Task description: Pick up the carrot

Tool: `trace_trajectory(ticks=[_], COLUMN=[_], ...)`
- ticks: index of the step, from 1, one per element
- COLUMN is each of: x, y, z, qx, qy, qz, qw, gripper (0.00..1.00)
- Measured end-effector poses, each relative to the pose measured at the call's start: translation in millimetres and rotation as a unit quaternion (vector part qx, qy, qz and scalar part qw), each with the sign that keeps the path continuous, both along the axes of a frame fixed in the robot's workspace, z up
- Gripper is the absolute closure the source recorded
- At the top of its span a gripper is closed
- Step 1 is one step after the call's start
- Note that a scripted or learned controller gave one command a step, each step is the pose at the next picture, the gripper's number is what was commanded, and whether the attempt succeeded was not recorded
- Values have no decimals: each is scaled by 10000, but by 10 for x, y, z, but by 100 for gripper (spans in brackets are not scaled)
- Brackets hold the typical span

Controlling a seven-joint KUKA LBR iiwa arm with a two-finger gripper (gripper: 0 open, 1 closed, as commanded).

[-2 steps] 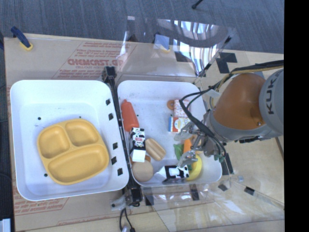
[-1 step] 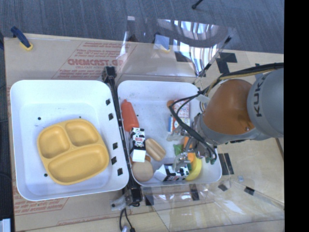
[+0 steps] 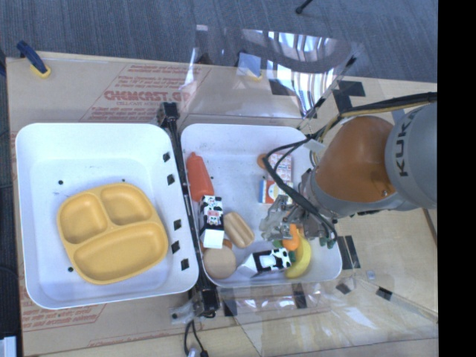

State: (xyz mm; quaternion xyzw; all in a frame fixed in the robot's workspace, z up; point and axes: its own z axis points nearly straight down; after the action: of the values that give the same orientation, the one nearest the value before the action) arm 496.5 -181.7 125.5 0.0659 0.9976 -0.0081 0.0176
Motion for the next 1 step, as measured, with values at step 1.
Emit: trace_trajectory(ticks=[1], x=[18], y=[11], z=[97], qx=[-2], qy=[-9], qz=[41], qw=[10000], gripper=[100])
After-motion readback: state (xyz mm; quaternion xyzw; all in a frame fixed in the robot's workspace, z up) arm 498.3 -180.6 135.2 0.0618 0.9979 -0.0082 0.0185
